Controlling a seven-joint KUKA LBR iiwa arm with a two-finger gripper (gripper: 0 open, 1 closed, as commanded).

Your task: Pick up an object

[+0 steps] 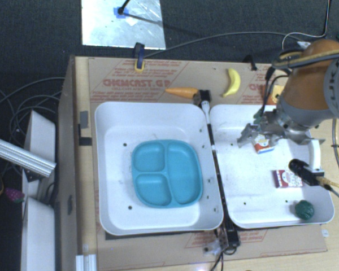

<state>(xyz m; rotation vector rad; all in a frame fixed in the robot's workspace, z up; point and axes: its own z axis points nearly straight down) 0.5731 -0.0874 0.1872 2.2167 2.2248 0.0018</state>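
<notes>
Small red-and-white box lies in right bin under claw, fingers spread, touching or not I cannot tell.

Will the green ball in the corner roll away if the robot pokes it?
Probably. The green ball looks round, so a nudge would likely set it rolling. It sits near the corner of the right bin, whose raised rim should stop it soon. Its rounded sides might also slip out from a two-finger pinch.
</notes>
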